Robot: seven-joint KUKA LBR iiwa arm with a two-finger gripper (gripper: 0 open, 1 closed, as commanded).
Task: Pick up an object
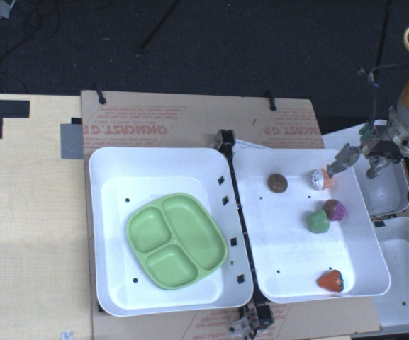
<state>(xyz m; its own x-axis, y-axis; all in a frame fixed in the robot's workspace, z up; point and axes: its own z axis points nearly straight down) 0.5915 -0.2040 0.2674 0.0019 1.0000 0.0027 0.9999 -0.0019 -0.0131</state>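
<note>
The right bin (289,275) holds several small objects: a brown round piece (278,183), a white and orange piece (322,180), a purple piece (335,209) touching a green lump (318,222), and a red and orange piece (331,280) near the front edge. My gripper (360,161) hangs over the bin's far right rim, open, with nothing between its fingers. Its left finger (342,159) is just above and right of the white and orange piece.
The left bin (112,176) holds a green divided plate (177,241). A black divider (236,225) with clips runs between the bins. Cardboard lies under both bins, with a wooden bench top at the left.
</note>
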